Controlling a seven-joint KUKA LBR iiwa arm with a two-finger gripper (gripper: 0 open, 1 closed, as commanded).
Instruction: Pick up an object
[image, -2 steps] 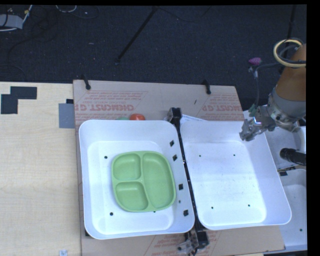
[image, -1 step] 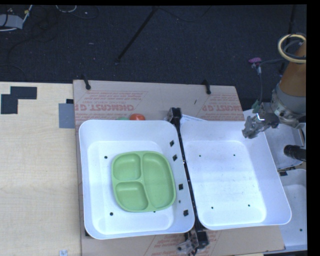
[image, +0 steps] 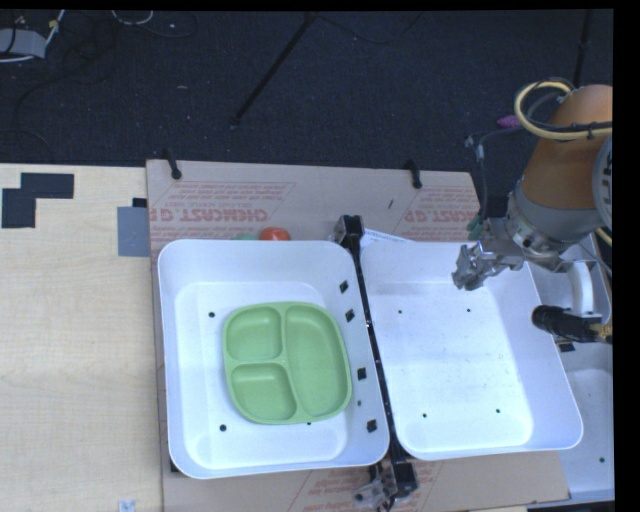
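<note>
The plate (image: 287, 362) lies ungrasped in the left bin (image: 190, 275); the gripper (image: 470, 272), its state not discernible, is poised over the right bin (image: 560, 420).

Gripper (image: 472, 268) low, arm reaching from the right

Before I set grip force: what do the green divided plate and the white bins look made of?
The green divided plate looks like moulded plastic, matte: uniform colour, soft rounded compartment ridges. The left bin and right bin look like thin formed plastic, smooth with slight sheen and rounded corners. All judged by look only.
</note>
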